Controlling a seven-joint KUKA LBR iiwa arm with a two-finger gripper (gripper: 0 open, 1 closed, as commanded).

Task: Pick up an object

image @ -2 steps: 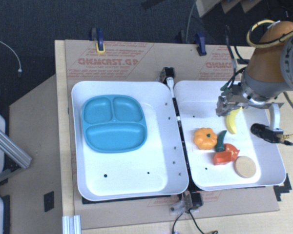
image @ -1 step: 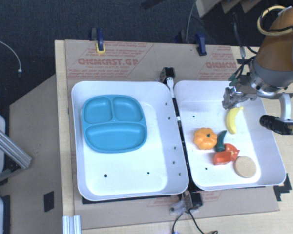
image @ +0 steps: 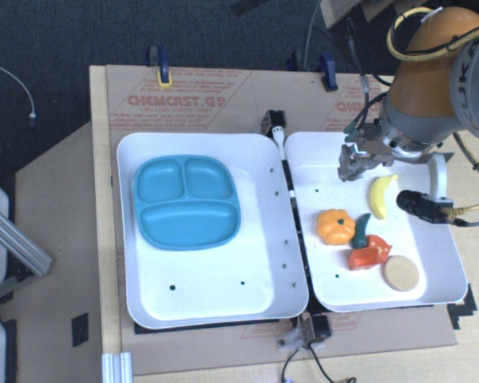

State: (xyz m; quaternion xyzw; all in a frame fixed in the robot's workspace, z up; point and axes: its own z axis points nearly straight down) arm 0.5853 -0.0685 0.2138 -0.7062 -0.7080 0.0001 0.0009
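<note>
I read "CHEMCAST" on the bench (image: 223,94); hand (image: 353,166) hovers beside the banana (image: 382,195), grip state unclear.

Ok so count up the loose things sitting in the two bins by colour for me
Blue: 1, the divided plate
Orange: 1, the pumpkin
Yellow: 1, the banana
Red: 1, the pepper
Tan: 1, the round disc
Total: 5

Grey arm (image: 431,78) reaching in, gripper (image: 355,164) lowered
</note>
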